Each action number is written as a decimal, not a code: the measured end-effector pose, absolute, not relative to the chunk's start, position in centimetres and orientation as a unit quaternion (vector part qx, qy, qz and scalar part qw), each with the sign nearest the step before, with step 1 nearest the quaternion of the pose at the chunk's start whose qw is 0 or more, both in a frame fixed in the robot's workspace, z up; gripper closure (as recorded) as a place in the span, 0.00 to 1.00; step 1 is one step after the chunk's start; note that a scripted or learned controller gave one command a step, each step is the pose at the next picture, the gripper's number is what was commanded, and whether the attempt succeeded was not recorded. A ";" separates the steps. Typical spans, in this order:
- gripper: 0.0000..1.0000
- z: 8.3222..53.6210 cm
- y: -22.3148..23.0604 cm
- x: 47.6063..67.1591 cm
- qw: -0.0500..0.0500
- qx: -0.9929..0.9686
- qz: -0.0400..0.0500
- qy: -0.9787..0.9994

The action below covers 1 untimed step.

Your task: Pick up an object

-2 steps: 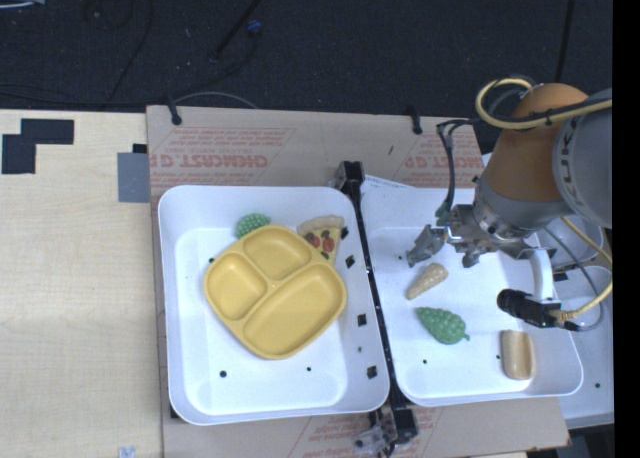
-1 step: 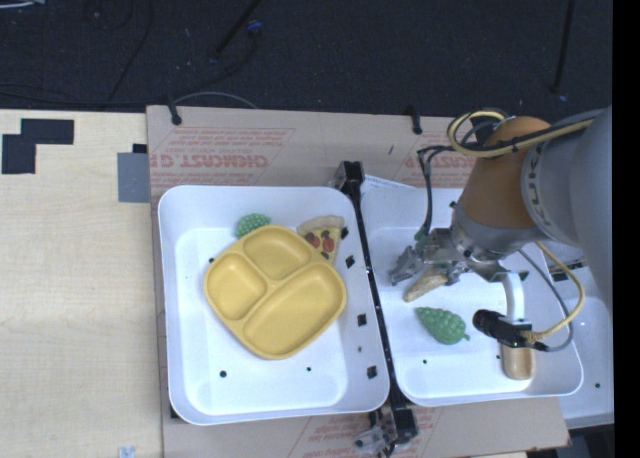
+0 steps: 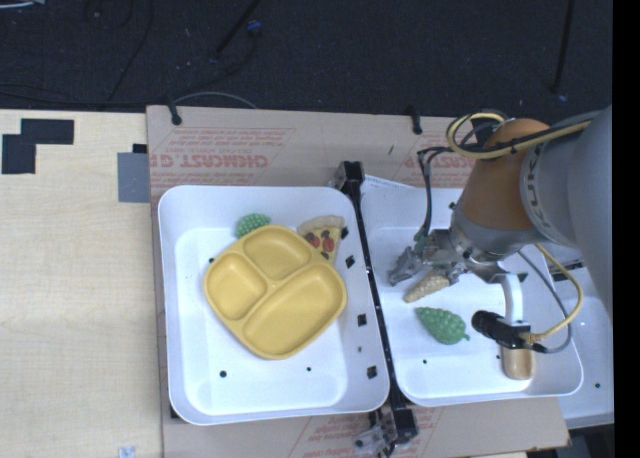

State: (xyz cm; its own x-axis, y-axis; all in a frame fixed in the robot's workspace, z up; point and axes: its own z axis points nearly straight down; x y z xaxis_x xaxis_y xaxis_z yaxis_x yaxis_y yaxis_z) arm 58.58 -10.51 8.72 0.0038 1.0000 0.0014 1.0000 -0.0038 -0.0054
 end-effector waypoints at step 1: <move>1.00 9.8 -10.6 58.6 0.002 -0.710 0.001 -0.704</move>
